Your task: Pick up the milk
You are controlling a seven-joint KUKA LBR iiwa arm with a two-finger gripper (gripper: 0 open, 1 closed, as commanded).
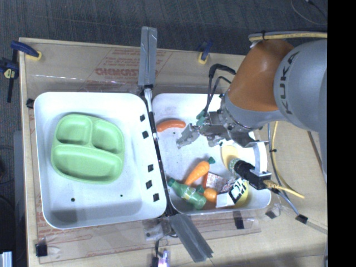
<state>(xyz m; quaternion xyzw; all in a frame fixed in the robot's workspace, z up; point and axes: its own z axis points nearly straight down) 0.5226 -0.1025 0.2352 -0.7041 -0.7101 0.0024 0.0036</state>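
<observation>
A small white carton with a red-brown face, which I take for the milk [215,181], lies near the front of the right bin [178,156]. It is wedged among a carrot [197,172], a small orange piece [210,194] and a black-and-white printed pack [238,191]. My gripper [201,137] hangs over the middle of the right bin, behind the carton and apart from it. Its fingers [187,137] are spread, and I see nothing between them. The arm's grey and orange wrist covers the bin's right rear part.
A sausage [169,124] lies at the right bin's back left, and a green bottle [187,192] at its front left. A yellow item [229,153] sits under the wrist. The left bin [83,204] holds a green divided tray [88,147]. A yellow cable [283,189] trails to the right.
</observation>
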